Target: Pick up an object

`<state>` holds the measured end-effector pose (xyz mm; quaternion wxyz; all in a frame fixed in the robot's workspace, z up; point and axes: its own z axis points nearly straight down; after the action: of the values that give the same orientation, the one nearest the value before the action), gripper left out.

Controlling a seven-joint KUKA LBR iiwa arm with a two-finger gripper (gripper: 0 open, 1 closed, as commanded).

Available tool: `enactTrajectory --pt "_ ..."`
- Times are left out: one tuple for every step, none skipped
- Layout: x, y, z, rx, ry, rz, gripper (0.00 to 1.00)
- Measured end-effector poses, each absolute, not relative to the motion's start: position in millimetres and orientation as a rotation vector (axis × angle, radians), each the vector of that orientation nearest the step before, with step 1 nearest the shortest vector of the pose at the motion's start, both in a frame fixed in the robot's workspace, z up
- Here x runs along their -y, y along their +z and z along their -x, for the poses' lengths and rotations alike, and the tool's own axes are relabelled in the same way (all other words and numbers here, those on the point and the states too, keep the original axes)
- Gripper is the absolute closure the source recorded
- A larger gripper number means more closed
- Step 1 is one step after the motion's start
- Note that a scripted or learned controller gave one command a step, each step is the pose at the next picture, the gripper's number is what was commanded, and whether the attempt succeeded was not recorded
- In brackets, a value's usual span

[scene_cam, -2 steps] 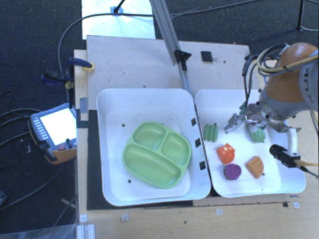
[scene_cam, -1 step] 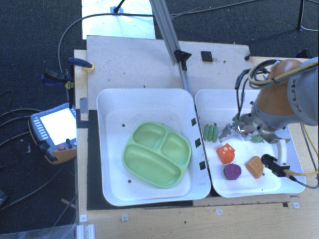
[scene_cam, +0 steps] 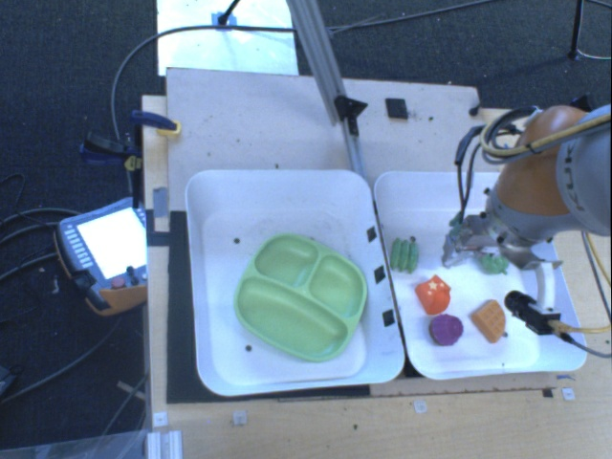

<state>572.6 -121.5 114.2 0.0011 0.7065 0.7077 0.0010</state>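
In the right bin (scene_cam: 421, 191), my gripper (scene_cam: 465, 248) hangs low over the floor near the middle. A small green object (scene_cam: 495, 264) lies just to its right, partly hidden under the wrist. Left of the gripper lies a green pea pod (scene_cam: 404, 254). Nearer the front edge are a red strawberry (scene_cam: 433, 295), a purple round piece (scene_cam: 446, 330) and an orange waffle-like piece (scene_cam: 489, 320). I see nothing clearly between the gripper's tips.
The left bin (scene_cam: 215, 256) holds a light green divided plate (scene_cam: 302, 296). A metal pole (scene_cam: 320, 51) slants down to the rim between the bins. A handheld pendant (scene_cam: 103, 253) lies off the bench at the left.
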Motion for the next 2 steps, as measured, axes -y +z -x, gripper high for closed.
enactTrajectory --pt "116 161 -579.5 -2.224 0.005 -2.212 1.00" --pt "116 226 -581.1 -2.222 0.007 -2.212 1.00"
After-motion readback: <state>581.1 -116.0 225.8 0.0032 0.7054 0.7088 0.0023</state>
